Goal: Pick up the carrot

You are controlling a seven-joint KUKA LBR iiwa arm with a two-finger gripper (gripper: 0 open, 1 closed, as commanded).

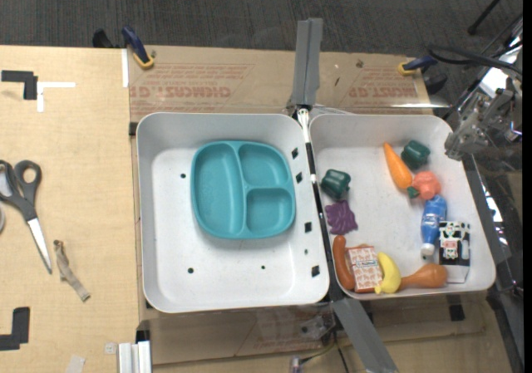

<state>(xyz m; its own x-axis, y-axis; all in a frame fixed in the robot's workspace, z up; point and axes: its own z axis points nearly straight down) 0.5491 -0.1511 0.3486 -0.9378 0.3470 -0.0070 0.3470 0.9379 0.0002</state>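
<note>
The carrot is orange and tapered, lying slantwise in the upper right part of the right bin. A dark green item sits just to its right and a pink item touches its lower end. My gripper hangs over the right bin's far right rim, to the right of the carrot and apart from it. Nothing shows held in it.
The right bin also holds a green pepper, purple grapes, a blue bottle, a cow-print carton, a banana and a red box. A teal divided plate lies in the left bin. Scissors lie on the bench at left.
</note>
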